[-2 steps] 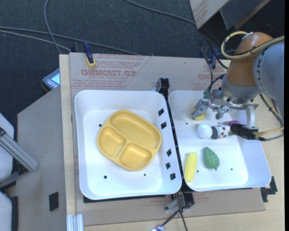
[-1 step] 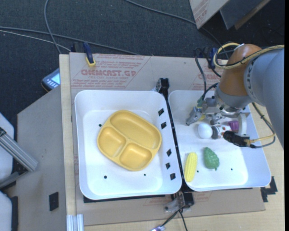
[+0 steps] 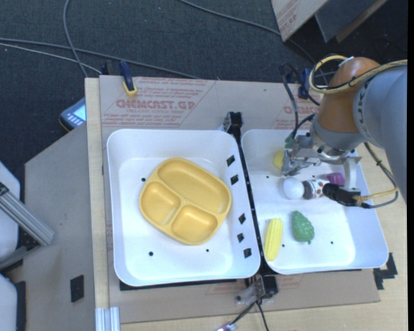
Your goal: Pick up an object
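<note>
Tool [image 3: 292, 163] over right white bin [image 3: 362, 249]

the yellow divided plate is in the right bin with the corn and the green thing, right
Not quite. The camera view shows the yellow divided plate alone in the left bin. The corn and the green thing do lie in the right bin.

Dark grey carpet [image 3: 181, 39] covers the floor, with thin cables [image 3: 71, 45] trailing across it. A cardboard sheet [image 3: 162, 100] printed in red tops the bench, a blue clamp [image 3: 127, 77] at its far edge. A cardboard box [image 3: 297, 14] sits on the floor beyond.
</note>
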Motion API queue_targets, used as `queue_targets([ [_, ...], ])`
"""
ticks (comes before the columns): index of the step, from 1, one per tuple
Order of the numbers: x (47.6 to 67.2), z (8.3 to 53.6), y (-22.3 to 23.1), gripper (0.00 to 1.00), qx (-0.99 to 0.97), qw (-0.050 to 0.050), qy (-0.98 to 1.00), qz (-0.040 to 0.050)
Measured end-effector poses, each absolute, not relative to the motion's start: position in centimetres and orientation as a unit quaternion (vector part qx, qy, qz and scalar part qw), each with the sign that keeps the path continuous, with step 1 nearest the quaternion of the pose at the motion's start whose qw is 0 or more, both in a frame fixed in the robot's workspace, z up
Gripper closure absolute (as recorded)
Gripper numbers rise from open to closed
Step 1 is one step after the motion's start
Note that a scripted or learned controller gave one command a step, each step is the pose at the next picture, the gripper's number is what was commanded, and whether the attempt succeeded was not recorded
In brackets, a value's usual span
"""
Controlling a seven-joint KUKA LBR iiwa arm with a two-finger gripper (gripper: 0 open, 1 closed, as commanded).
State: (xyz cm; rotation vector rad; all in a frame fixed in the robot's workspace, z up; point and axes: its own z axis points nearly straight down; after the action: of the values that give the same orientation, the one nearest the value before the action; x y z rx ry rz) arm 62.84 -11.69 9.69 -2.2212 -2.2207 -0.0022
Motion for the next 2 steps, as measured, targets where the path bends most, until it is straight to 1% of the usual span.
queue_targets([
  [1, 63.1, 14.4, -10.9, 1.00, -0.707, -0.002, -0.708, -0.0016],
  [2, 64.0, 20.0, -10.1, 1.00, -0.706, -0.003, -0.708, -0.0026],
])
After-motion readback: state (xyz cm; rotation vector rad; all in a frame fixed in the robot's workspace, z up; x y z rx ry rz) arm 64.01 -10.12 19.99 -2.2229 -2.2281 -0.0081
